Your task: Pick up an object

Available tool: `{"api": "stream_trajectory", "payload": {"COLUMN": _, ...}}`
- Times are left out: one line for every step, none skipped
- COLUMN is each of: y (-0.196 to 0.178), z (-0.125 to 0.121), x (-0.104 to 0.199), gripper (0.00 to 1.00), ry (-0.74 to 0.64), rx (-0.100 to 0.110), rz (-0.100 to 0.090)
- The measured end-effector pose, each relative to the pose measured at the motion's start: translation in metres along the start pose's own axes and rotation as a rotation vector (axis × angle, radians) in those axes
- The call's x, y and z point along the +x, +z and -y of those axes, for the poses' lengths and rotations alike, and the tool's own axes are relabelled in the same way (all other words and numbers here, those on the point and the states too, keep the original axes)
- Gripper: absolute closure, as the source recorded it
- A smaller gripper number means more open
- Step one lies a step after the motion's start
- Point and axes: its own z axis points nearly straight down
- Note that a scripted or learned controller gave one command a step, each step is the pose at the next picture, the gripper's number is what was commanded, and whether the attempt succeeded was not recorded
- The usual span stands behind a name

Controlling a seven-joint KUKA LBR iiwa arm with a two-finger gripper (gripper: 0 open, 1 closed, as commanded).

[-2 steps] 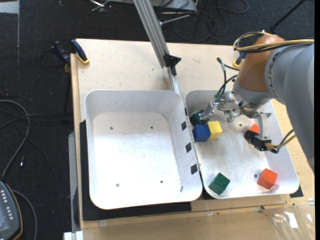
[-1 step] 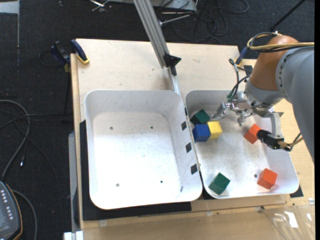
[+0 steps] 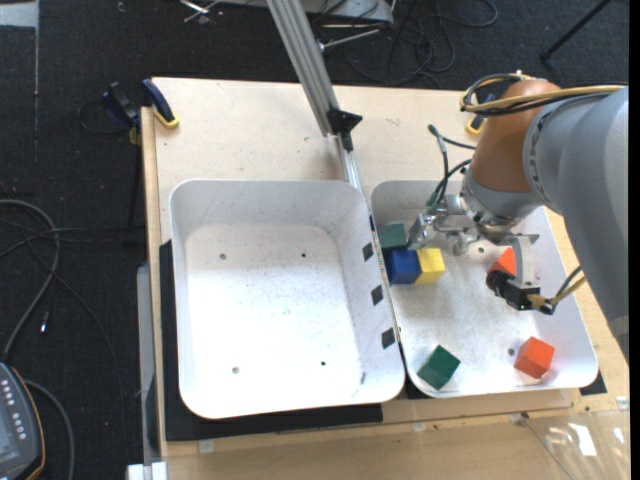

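Gripper (image 3: 432,230) on my arm hangs low in the right bin (image 3: 470,378), its opening impossible to judge, just above the touching blue cube (image 3: 402,266) and yellow cube (image 3: 431,263), beside a teal block (image 3: 392,235); a green cube (image 3: 438,366) and an orange cube (image 3: 535,357) lie apart nearer the front rim.
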Motion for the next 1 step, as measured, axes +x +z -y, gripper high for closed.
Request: {"api": "stream_trajectory", "payload": {"y": -0.0004, "z": 0.0239, "x": 0.0012, "gripper": 0.0, "ry": 0.008, "rx": -0.002, "rz": 0.001}}
